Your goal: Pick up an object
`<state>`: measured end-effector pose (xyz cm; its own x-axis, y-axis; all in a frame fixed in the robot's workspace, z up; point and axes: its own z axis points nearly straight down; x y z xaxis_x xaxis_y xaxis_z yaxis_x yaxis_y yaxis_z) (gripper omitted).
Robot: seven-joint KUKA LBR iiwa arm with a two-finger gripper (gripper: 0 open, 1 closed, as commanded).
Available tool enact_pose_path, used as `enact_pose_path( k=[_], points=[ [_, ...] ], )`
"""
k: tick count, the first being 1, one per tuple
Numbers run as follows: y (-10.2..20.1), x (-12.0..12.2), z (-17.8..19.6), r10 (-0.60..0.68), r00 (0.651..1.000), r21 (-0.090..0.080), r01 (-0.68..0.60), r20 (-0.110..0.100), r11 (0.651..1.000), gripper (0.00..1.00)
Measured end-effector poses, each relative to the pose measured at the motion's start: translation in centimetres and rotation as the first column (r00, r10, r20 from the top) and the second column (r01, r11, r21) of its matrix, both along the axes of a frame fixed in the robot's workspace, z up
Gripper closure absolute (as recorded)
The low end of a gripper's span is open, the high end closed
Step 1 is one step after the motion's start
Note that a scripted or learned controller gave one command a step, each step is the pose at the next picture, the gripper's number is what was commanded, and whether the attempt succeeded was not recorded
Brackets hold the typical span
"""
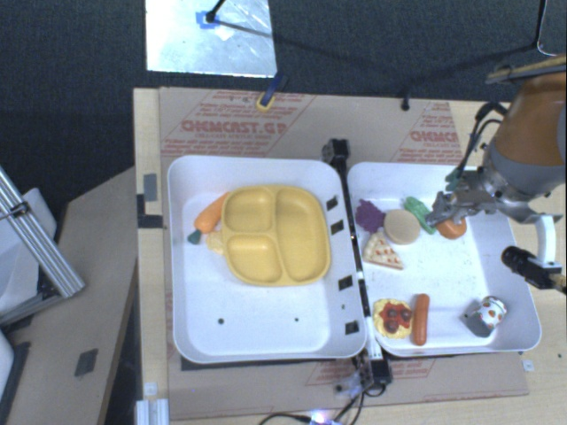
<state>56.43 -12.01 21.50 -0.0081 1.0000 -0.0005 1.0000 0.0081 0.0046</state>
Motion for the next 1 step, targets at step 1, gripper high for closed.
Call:
enact_pose_path(
  k=[1],
  points=[
    [3.03, 4.09, -0.24, 0.0, 1.0, 0.001, 0.0, 0.0, 1.0, 1.0]
  ],
)
